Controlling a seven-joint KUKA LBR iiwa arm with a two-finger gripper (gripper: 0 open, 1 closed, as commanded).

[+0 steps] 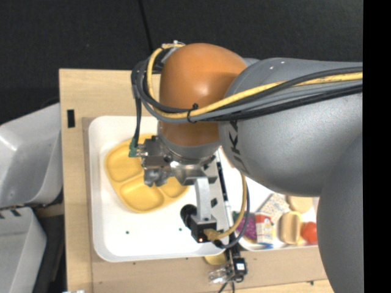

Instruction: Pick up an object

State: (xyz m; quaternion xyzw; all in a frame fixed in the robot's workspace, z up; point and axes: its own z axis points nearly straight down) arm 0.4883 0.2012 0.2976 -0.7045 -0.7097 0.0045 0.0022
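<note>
Your view of the gripper's fingertips blocked by the orange wrist (195, 93), right part of the yellow sectioned plate (137, 176) hidden beneath it, small items (278, 224) at lower right half covered by the grey arm (299, 139) and too crowded to name, right bin mostly covered.

The bin (110, 237) is white, on a light wood bench (76, 90). In the bin lies a yellow divided tray (131, 176). The arm (293, 133) above the bin is grey with an orange band (195, 84) and yellow-black cables (275, 87).
</note>
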